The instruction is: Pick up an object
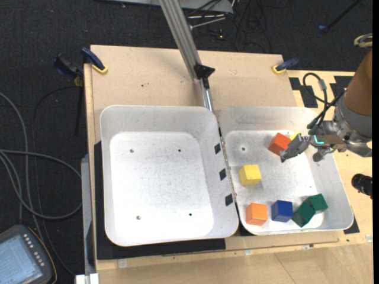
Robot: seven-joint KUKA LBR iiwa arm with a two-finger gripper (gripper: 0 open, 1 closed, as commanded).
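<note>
Orange-red block [278,143] sits tilted in the right bin [334,182], near its far wall, with the gripper [305,148] just beside it.

Its edges run diagonal to the bin walls; no long axis can be told. The fingers [291,151] stand spread, nothing between them. Open floor lies around the yellow cube [250,174] at mid-bin. Along the near wall, an orange cube [256,213], blue cube [282,210] and two green blocks [310,209] crowd together. The left bin [112,158] lies alongside.

Blue clamps [93,60] grip the wooden bench [154,78], cables [29,158] trail on the dark floor
</note>
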